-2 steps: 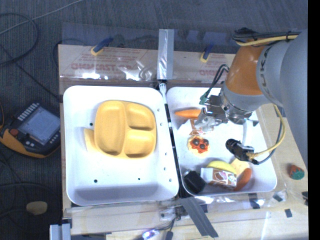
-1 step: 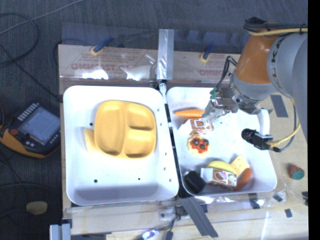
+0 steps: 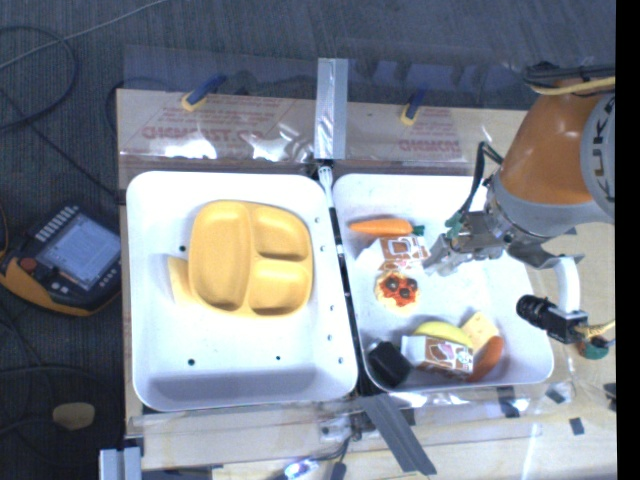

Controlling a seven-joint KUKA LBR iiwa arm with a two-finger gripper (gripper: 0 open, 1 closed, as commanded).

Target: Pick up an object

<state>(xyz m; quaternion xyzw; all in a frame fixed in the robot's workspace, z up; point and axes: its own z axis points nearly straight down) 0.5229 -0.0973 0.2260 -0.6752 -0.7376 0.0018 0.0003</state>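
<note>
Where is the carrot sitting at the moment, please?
In the camera view, the carrot lies in the right bin, at its far left corner near the divider, just above the small printed carton and left of the gripper.

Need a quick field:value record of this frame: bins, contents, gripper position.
left bin: yellow divided tray, lying flat
right bin: carrot, small printed carton, round flower-print item, banana, second carton, black round item
gripper: low over the right bin's upper middle, just right of the small printed carton
grasp: nothing seen between the fingers
arm: enters from the right, orange band above the wrist
</note>
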